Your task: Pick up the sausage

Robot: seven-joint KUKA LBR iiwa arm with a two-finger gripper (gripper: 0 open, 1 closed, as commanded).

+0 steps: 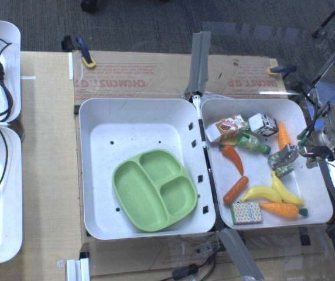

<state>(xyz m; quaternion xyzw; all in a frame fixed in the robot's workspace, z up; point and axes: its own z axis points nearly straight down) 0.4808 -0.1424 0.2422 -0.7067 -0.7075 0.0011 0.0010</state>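
The sausage (235,190), a short orange-red piece with rounded ends, lies tilted in the lower left part of the right bin (315,174). My gripper (283,160) hangs low over the right side of that bin, to the right of the sausage and slightly farther back. It is apart from the sausage, just above the yellow bananas (273,194). Nothing can be seen held in it.
The right bin also holds a red pepper (233,158), a green bottle (253,143), a snack bag (232,124), a white box (263,123), two carrots (283,135) (281,209) and a small patterned box (246,213). A green divided plate (154,190) lies in the left bin (97,157).
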